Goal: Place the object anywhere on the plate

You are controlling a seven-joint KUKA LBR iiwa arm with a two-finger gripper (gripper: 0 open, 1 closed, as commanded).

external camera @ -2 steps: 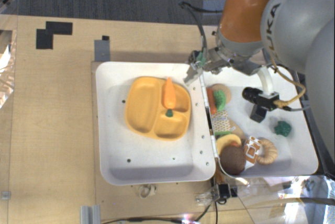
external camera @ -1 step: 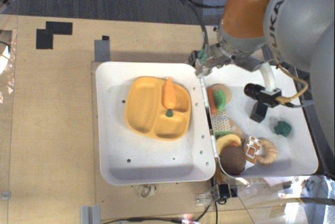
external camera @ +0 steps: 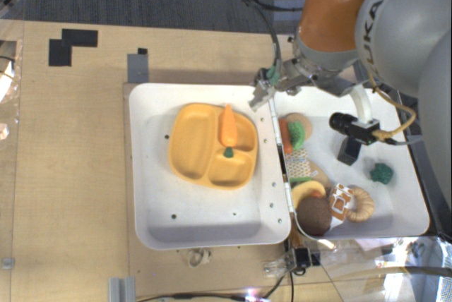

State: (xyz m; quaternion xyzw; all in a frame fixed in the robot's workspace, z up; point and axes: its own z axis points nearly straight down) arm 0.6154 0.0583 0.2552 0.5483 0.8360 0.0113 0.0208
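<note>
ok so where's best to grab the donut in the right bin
Come straight down and pinch the donut across its right-hand rim, from hole to outer edge. It seems to lie flat, and a chequered toy covers its left side.

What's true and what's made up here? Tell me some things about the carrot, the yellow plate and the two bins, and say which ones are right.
1. The carrot lies on the yellow plate. True.
2. The plate sits in the bin on the view's right. False: it sits in the left-hand bin.
3. A small green thing lies in the right-hand bin. True.
4. The gripper is carrying the carrot. False: the gripper is over the far end of the wall between the bins, apart from the carrot, which rests on the plate.
5. The doughnut lies on the plate. False: it lies in the right-hand bin, near its front edge.
</note>
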